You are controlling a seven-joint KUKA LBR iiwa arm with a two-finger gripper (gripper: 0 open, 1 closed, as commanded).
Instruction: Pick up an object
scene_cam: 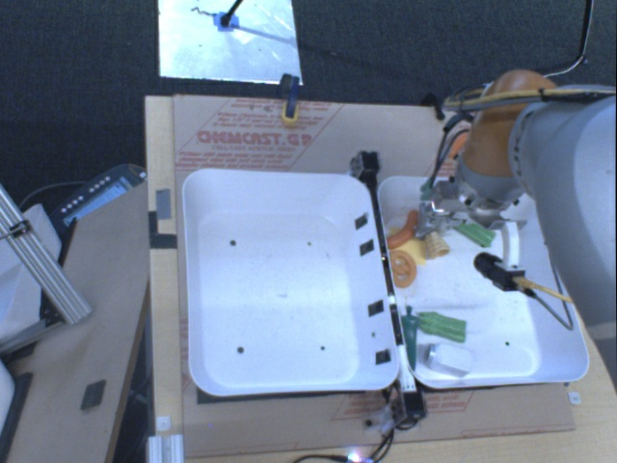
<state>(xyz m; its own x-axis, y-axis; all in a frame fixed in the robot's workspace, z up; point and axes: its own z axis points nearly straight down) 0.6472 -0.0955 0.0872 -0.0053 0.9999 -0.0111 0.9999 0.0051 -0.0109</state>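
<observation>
The likeliest object for pickup is the small yellow piece (433, 246), lying in the upper-left part of the right bin (549, 355) among a cluster of small items. An orange round piece (405, 270) lies just beside it, lower left, and a thin orange-red piece (406, 231) sits to its upper left, near the bin's inner wall.

The gripper (436, 215) stands directly above this cluster — the yellow piece lies just below it and all but touching in this slanted view. Whether the claw is open, closed or around anything cannot be told; the wrist hides it.

A green piece (473, 231) lies just to the right of the gripper, partly under the arm. Well apart, toward the bin's near edge, lie a green oblong item (441, 325) — long axis running left-right, slightly tilted — and a pale whitish object (446, 359).

Judgement: the coming move turns on a short vertical drop, not a sideways reach.

The left bin (207, 355) lies further out.
</observation>
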